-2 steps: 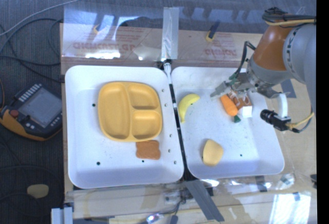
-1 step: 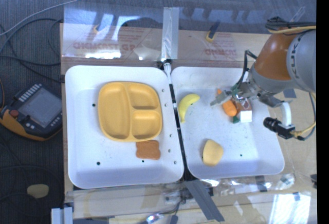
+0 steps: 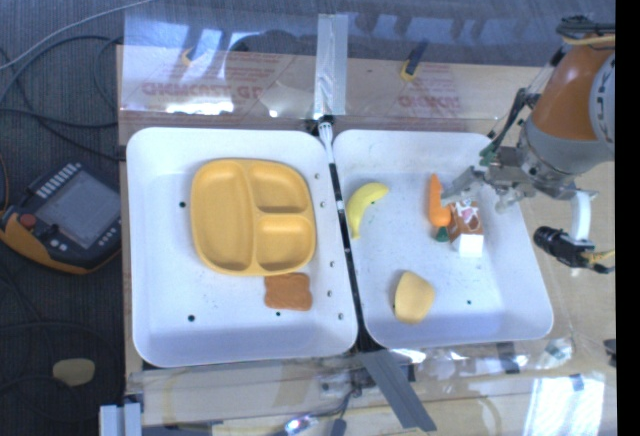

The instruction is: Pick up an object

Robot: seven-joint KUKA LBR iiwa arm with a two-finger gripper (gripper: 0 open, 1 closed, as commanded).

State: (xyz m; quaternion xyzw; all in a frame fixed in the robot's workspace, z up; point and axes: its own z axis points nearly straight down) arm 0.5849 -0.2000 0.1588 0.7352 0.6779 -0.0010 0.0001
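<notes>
My gripper (image 3: 486,190) hangs over the right part of the right bin (image 3: 520,319), under the grey wrist and its orange band. Just below and left of it lies a small red-and-white object (image 3: 466,217), with a white cube (image 3: 468,245) against its near side. An orange carrot (image 3: 436,201) with a green end lies upright to the left of them. A yellow banana (image 3: 363,205) sits by the bin's left wall. A yellow rounded piece (image 3: 413,296) rests near the front. Nothing can be seen held by the gripper.
The left bin (image 3: 150,324) holds a yellow divided plate (image 3: 253,216) and a brown toast-like slice (image 3: 288,292) at its near edge. A divider wall (image 3: 340,224) separates the bins. A black-tipped part (image 3: 560,244) sticks out beyond the right bin's right rim.
</notes>
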